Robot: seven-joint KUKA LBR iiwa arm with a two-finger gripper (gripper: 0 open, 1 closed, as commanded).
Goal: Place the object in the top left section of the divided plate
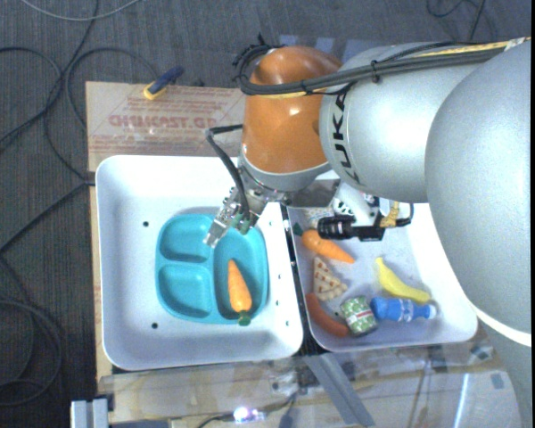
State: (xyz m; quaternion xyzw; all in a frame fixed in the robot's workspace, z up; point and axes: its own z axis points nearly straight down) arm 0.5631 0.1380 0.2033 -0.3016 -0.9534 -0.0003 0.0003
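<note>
Two white bins are seen side by side on the bench, with much of the right bin covered from above by the grey arm and its orange band. The left bin is occupied by a blue divided plate, over whose upper right edge the gripper is poised. No object is seen between its fingers; whether they are spread or pressed together cannot be told from this angle. An orange carrot with a green stem end is shown lying lengthwise in the plate's right-hand section, just below the gripper and apart from it. In the right bin, a second carrot is pictured near the top, with a waffle-patterned wedge below it, a yellow banana to the right, a blue bottle, a green-labelled can and a reddish sausage along the lower edge. A cardboard sheet is seen behind the bins, with a small blue-and-yellow tool lying at its top edge.
</note>
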